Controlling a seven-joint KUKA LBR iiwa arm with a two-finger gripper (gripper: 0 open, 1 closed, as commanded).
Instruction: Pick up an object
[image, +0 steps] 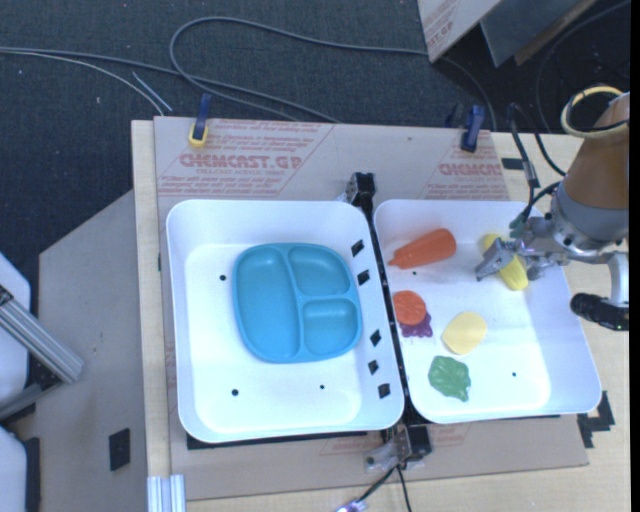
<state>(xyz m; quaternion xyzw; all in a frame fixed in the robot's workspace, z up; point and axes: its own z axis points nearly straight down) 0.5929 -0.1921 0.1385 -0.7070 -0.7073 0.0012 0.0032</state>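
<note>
The robot's tool hangs low in the right bin over a small yellow toy, seemingly to grasp it, though its grip state cannot be told.

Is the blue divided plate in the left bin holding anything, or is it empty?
Empty. The blue plate lies flat in the left bin, and all three of its compartments show bare blue. The toy foods lie in the right bin.

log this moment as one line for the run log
arm: over right bin | gripper: at yellow item, grasp unconfirmed | carrot, green piece: loose | blue tray: left bin
</note>
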